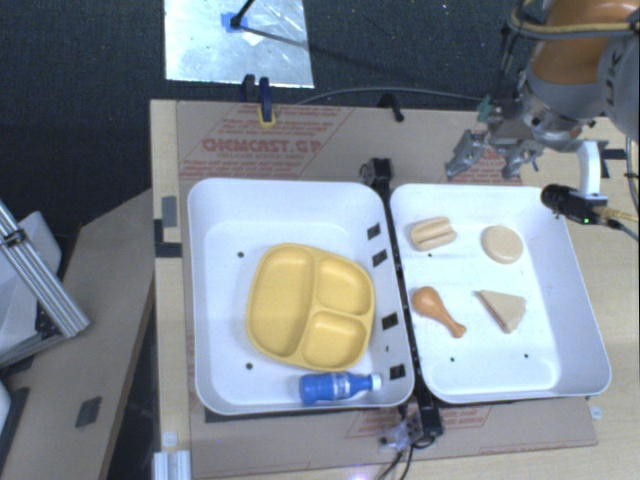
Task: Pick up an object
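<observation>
The right bin (575,298) holds a hot-dog bun (432,233), a round tan cookie (502,244), a chicken drumstick (438,310) and a wedge of sandwich (502,310). My gripper (487,158) hangs above the bin's far edge, behind the bun and cookie, with its two fingers spread apart and nothing between them. It touches none of the food items.
The left bin (215,268) bears a yellow divided plate (310,304) and a blue bottle (336,387) lying on its side near the front wall. A black divider strip (392,268) runs between the bins. A shiny sheet (238,26) lies at the back.
</observation>
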Tool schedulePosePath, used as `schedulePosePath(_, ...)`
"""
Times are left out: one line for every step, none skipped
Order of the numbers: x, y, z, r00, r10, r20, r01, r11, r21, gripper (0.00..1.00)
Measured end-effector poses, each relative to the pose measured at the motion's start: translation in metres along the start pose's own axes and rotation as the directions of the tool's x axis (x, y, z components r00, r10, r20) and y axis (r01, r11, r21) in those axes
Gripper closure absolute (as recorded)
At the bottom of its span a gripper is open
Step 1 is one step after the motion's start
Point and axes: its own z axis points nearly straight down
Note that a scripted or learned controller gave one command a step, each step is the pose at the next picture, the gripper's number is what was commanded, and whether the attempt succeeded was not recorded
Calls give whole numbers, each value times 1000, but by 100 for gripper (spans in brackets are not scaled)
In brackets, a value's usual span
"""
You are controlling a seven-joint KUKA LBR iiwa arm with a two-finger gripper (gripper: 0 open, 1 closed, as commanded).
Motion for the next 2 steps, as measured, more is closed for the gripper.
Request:
schedulePosePath(0, 2, -7, 1000, -2, 1, 2, 1000, -11, 0)
schedulePosePath(0, 4, 35, 1000, 0, 2, 0, 1000, -9, 0)
